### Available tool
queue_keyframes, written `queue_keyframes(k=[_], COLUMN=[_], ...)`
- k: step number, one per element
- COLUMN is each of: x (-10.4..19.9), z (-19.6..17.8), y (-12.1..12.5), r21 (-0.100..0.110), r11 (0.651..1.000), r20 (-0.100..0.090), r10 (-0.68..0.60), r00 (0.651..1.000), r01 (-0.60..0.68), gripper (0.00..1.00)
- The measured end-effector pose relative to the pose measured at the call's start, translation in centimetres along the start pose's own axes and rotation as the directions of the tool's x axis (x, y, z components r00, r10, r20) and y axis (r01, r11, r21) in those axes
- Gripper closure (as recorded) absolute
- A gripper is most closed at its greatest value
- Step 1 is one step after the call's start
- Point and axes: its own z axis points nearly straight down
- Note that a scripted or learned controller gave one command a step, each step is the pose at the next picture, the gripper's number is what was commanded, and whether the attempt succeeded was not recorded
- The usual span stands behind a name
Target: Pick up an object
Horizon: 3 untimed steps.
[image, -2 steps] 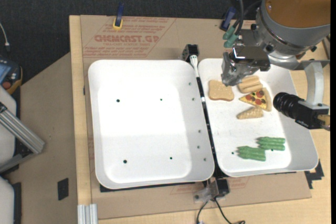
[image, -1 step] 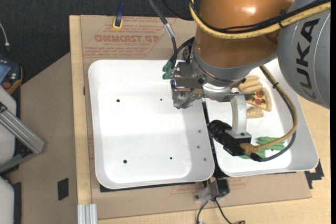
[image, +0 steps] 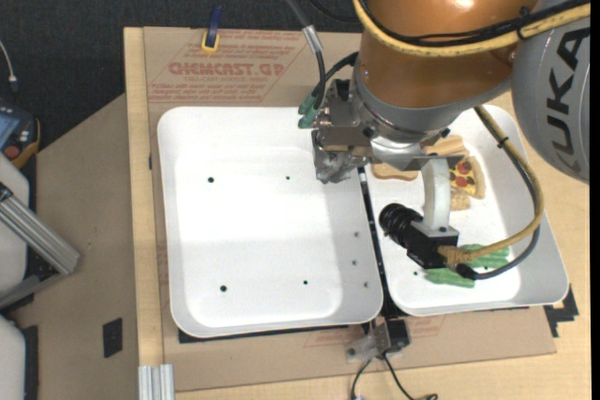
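Grey-and-orange arm (image: 450,5) reaches in from 3 o'clock. Claw (image: 333,166) hangs over the 12 o'clock end of the seam between left shallow white plastic bin (image: 244,229) and right shallow white plastic bin (image: 525,286). In the right one, at 3 o'clock of claw: tan flat piece (image: 398,170) and small toy pizza slice (image: 465,179), both partly hidden by arm. Brown printed cardboard sheet (image: 234,61) lies under both bins.

We count two white bins: one (image: 244,229) left of the gripper (image: 333,166), one (image: 525,281) to its right. One pizza-slice toy (image: 466,180), right of the gripper. One tan flat piece (image: 403,171), between the two. One blue clip (image: 213,31), far back-left, on one cardboard sheet (image: 244,66).
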Motion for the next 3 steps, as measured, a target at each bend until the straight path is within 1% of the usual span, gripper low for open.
queue_keyframes(k=[1, 2, 3], x=[2.3, 7.3, 7.7], z=[8.2, 7.6, 10.1], y=[-0.4, 0.6, 7.1], r21=[0.013, 0.001, 0.000], r11=[1.000, 1.000, 1.000], r20=[0.004, -0.001, 0.001], r10=[-0.003, -0.007, 0.001], r00=[1.000, 1.000, 1.000], r01=[0.003, 0.007, -0.001], gripper=[1.00, 1.00, 1.00])
